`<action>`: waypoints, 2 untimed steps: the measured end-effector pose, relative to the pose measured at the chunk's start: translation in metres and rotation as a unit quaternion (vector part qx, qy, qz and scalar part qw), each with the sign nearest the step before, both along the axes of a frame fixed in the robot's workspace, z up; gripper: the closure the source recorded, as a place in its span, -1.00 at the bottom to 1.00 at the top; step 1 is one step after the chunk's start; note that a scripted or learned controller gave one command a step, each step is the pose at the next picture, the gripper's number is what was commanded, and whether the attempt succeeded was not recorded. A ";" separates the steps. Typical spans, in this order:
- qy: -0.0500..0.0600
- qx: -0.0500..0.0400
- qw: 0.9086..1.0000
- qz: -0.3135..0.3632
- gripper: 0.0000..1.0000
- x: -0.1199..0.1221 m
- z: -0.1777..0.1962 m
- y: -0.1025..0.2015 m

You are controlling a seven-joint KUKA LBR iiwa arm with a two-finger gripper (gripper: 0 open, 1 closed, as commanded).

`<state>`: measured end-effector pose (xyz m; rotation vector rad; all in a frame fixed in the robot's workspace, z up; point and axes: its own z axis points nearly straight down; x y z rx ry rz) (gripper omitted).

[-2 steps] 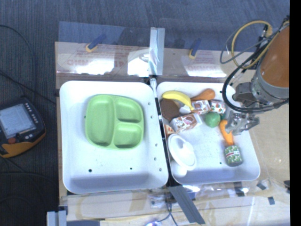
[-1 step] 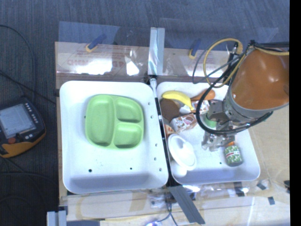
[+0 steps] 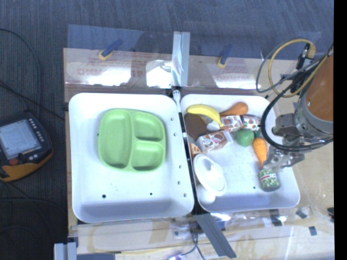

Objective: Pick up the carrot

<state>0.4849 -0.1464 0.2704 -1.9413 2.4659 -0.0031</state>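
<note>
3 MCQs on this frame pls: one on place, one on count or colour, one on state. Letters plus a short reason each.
1. Which bin is the carrot in?
A. The left bin, on the plate
B. The right bin, near its right wall
C. Outside both bins

2. How many compartments does the green plate have?
A. Two
B. Three
C. Five

3. How does the carrot lie now?
A. On the bin floor, next to the gripper
B. Lifted clear above both bins
C. On the green plate

Answers:
1 B: the orange carrot sits in the right bin, right of the green ball.
2 B: one long section and two smaller ones show.
3 A: it rests on the white floor, with the gripper just to its right; a grasp is not visible.
</note>
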 end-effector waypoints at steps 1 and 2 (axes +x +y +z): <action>0.000 0.001 0.987 0.163 1.00 0.001 0.032 0.013; 0.002 0.002 0.918 0.397 1.00 -0.001 -0.011 0.043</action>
